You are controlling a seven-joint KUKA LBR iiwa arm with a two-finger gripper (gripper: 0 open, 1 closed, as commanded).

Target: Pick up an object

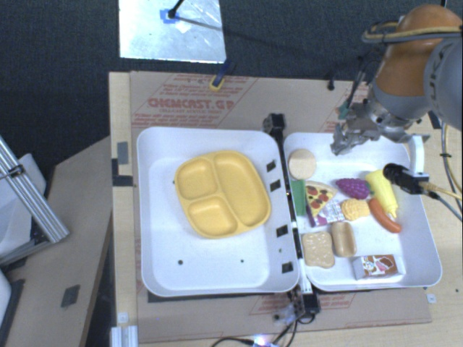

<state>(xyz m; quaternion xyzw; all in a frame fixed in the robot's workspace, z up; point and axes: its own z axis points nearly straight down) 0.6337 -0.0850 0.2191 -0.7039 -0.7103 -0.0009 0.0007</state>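
My gripper (344,144) hangs over the far edge of the right bin (427,260), above bare white floor, with nothing seen between its fingers. Toy food lies in that bin: a tan round piece (302,164) at the near left of the gripper, a pizza slice (317,194), purple grapes (352,187), a yellow corn cob (381,191), an orange sausage (384,215), a hot dog bun (343,238), a slice of toast (317,249) and a small carton (377,266).
The left bin (155,266) holds a yellow divided tray (221,192). A black divider with clips (282,194) runs between the bins. A green strip (297,201) lies along the right bin's left wall. A silver sheet (172,20) sits behind the bench.
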